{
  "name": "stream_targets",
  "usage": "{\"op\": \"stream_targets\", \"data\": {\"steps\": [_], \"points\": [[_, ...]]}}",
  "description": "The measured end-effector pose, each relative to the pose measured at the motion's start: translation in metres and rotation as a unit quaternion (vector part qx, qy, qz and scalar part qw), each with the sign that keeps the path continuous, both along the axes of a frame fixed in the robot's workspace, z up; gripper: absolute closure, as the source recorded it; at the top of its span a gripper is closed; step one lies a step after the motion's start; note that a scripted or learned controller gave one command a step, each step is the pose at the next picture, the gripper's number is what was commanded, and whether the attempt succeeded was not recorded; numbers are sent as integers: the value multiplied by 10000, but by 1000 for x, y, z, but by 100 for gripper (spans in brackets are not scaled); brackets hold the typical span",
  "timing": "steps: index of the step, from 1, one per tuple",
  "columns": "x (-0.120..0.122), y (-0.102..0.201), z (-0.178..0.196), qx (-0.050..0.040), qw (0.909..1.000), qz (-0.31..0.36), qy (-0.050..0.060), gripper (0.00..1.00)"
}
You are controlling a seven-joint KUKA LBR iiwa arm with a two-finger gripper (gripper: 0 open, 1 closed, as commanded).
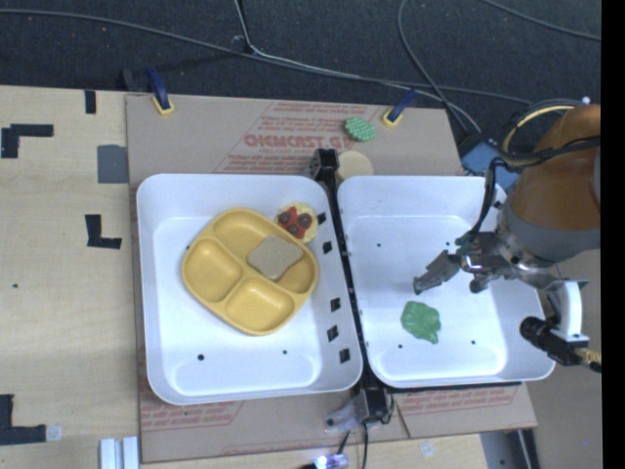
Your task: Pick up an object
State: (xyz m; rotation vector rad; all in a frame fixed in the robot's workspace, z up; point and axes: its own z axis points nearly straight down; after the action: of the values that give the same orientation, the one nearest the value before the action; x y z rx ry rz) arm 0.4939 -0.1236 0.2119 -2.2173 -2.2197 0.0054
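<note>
A green leafy piece point(421, 320) lies on the floor of the right bin point(391, 198), toward its front. My gripper point(446, 281) hovers over that bin just behind and to the right of the green piece, open, with nothing between its fingers. In the left bin point(156, 262) sits a yellow divided plate point(210, 262) with a tan square slab point(274, 257) in its middle section. A small red and dark item point(297, 221) rests at the plate's far right rim.
The arm's grey body with its orange band point(562, 179) hangs over the right bin's right wall. A small green dotted object point(359, 128) lies on the cardboard behind the bins. Clamps point(158, 94) hold the cardboard's far edge, and cables run across the dark floor.
</note>
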Motion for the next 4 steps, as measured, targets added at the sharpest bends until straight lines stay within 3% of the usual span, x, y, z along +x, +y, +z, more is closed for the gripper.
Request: {"op": "stream_targets", "data": {"steps": [2,3,4], "points": [[-1,7,-124,-3,10000,-4,-11,0],[0,7,-110,1,10000,4,-25,100],[-2,0,-51,-8,10000,-3,-43,100]]}}
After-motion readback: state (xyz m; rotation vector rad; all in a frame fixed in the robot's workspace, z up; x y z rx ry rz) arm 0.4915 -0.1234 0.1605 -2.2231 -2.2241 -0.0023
